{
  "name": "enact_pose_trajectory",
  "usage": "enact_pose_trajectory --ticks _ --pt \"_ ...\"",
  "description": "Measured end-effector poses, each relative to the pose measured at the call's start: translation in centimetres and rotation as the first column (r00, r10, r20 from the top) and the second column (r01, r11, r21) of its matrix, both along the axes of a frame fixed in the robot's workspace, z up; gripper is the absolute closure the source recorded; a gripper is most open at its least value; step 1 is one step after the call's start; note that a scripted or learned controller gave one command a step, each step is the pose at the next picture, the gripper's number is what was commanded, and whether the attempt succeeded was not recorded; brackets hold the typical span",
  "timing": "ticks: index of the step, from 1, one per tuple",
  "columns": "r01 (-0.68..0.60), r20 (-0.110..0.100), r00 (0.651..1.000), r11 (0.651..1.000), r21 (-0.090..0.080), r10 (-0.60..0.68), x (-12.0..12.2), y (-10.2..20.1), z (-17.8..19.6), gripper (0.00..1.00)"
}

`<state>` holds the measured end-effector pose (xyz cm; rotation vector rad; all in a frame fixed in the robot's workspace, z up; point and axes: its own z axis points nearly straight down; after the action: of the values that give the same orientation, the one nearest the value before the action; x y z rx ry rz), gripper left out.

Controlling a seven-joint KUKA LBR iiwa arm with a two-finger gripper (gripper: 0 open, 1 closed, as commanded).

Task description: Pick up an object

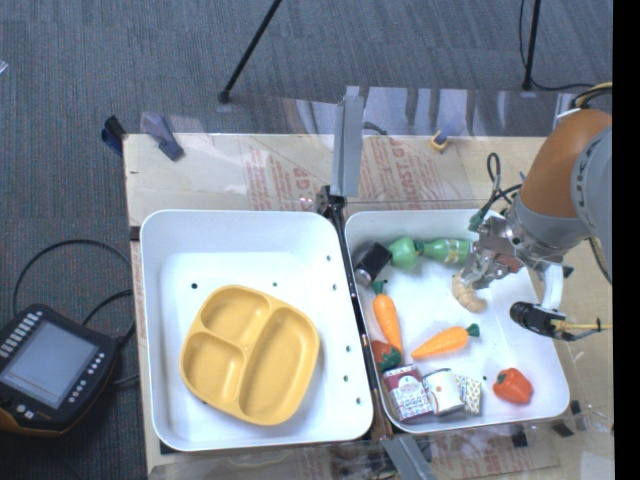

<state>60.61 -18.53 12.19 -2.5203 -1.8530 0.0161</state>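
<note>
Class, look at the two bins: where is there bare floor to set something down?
Left bin: bare white floor along its back and left, around the yellow divided plate. Right bin: crowded, with carrots, packets, a red pepper and the gripper.

arm cut off at right edge, tool fingers indistinct

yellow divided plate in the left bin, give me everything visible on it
The yellow divided plate looks like matte plastic, rounded-square in outline, with three compartments: one long one on its right side and two smaller ones on its left, split by raised ridges. It lies flat, right side up and turned at an angle, on the floor of the left bin, toward the near side. All compartments look bare. Nothing touches it but the bin floor.
</note>
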Motion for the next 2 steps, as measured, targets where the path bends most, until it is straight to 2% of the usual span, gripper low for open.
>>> enact_pose_trajectory --ticks 1,2 --pt "-0.138 0.018 0.99 0.99 -0.004 0.138 2.5 5.1 10.3 1.0" --pt "-0.458 0.012 0.889 0.889 -0.001 0.458 3.8 9.8 10.6 1.0"
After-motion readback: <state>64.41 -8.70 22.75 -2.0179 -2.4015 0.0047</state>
